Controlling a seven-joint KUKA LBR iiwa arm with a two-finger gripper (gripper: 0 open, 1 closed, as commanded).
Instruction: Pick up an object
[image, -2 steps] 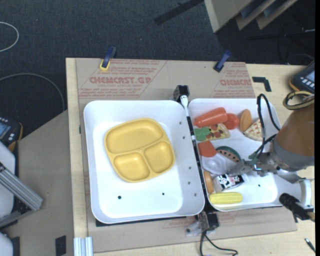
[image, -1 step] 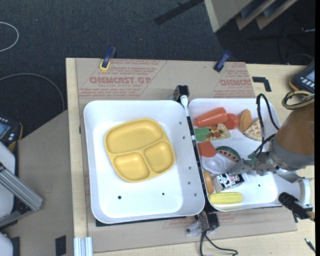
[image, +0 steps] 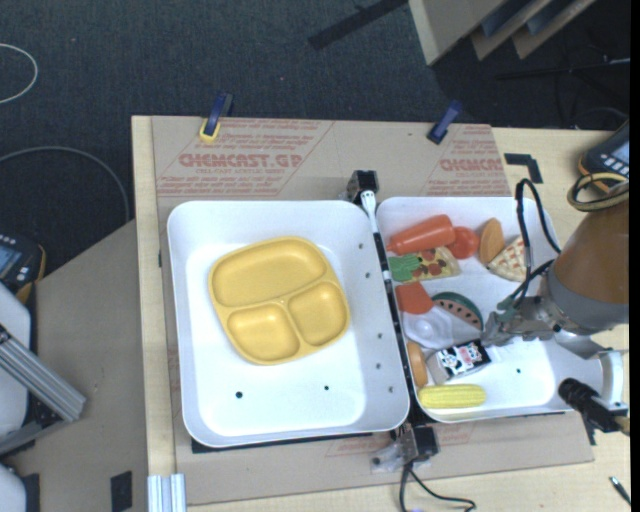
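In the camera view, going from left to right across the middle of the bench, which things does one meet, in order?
Left white bin → yellow divided plate → right white bin → red toy pieces → watermelon slice → gripper.

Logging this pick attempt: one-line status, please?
gripper: low in right bin | beside watermelon slice | grasp: none seen | yellow tray: left bin
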